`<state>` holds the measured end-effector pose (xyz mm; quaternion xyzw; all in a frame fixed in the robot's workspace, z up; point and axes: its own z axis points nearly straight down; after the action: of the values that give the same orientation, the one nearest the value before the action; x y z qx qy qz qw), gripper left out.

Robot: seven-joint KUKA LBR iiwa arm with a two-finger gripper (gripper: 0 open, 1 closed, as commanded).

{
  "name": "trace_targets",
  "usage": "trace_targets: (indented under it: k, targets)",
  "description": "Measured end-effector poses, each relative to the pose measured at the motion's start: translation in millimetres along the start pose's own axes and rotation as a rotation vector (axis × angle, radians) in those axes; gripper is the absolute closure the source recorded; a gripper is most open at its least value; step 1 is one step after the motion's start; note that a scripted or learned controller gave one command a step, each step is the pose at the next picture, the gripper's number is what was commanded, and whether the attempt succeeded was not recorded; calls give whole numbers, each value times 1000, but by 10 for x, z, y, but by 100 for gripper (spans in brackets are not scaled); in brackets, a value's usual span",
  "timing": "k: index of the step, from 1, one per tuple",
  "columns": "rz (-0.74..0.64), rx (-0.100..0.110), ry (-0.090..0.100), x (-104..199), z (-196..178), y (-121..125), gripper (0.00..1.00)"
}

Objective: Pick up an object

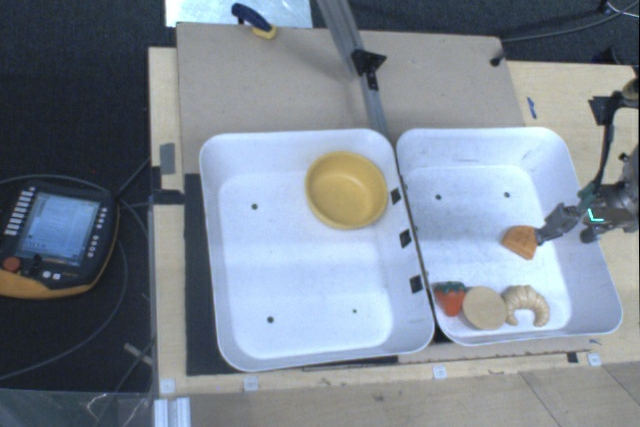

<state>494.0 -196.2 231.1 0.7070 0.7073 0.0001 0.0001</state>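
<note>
Reaching in from the right, the gripper point(553, 224) sits low over the right bin point(470, 155), its dark tip just beside the orange wedge point(520, 242), on the wedge's right. Whether the tip touches the wedge I cannot tell, and the fingers are too small and dark to say if they stand apart or together; nothing shows clearly between them. The wedge lies on the bin floor near the bin's right wall. Nearer the camera from the wedge, along the bin's front edge, lie a croissant point(527, 304), a tan disc point(484, 308) touching it, and a red piece point(450, 298) beside the disc, toward the bin's front left corner. Well apart from the wedge, in the left bin point(250, 315), a yellow bowl point(346, 189) stands upright near that bin's back right corner
</note>
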Motion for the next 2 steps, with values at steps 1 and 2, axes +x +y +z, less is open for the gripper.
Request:
trace_targets:
  k: [1, 2]
  targets:
    - [0, 0, 0, 0, 0, 0, 0]
    - [1, 4, 1, -3, 596, -73, 0]
